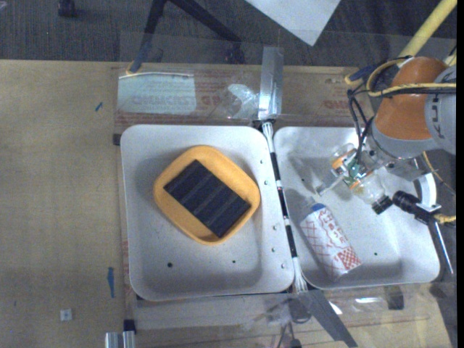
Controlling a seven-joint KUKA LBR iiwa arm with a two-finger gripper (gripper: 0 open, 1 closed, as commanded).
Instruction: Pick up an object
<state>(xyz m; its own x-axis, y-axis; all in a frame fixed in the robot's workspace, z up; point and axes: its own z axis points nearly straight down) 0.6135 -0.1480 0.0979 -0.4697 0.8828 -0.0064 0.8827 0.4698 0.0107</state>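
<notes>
Here the arm [413, 107] is reaching in from three o'clock and hanging over the upper part of the right bin [424, 256], with its gripper [349, 167] sitting near the bin's twelve o'clock side. How the claw is set, I cannot tell; the wrist and cables are crowding it and nothing is showing clearly inside it. Two candidates are lying in reach. A tube [330, 239], white with a red pattern and a blue end, is lying aslant on the right bin's floor toward six o'clock from the gripper, near but apart from it. A yellow dish [206, 194] with a dark ribbed insert is resting in the middle of the left bin [145, 267], toward nine o'clock and well apart. By my reading, the approach step is in hand: nothing is lifted yet and the tube is looking like the likelier target. The next move is calling for shifting the claw over the tube's middle, turning it across the tube's narrow width, then descending to the bin floor before clamping.
</notes>
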